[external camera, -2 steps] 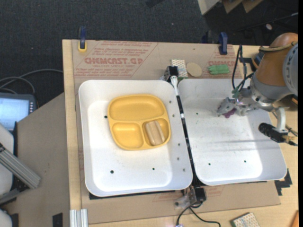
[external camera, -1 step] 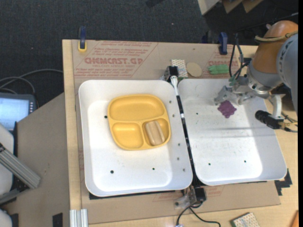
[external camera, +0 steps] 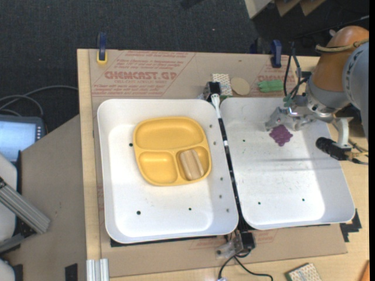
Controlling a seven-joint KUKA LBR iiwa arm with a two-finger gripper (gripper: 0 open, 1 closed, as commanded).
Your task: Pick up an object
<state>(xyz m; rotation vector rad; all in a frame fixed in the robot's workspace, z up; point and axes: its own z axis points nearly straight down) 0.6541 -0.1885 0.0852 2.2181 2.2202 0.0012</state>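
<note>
A small purple object [external camera: 282, 136] lies in the right white bin [external camera: 293, 204], near its back. My gripper [external camera: 283, 124] hangs right over it, at the end of the grey arm with the orange band [external camera: 345, 43] that comes in from the right. The fingers [external camera: 273, 121] look spread, so the gripper reads as open, and the purple object shows just below the tips rather than clamped between them. In the left bin [external camera: 117, 198] a yellow divided plate [external camera: 167, 134] holds a tan block [external camera: 190, 163] in its lower right compartment.
On the board behind the bins are a green piece [external camera: 270, 86], a tan disc [external camera: 239, 86] and a small checkered tag [external camera: 220, 78]. A black ridge [external camera: 225, 157] runs where the two bins meet. Blue clamps [external camera: 276, 52] hold the board's back edge.
</note>
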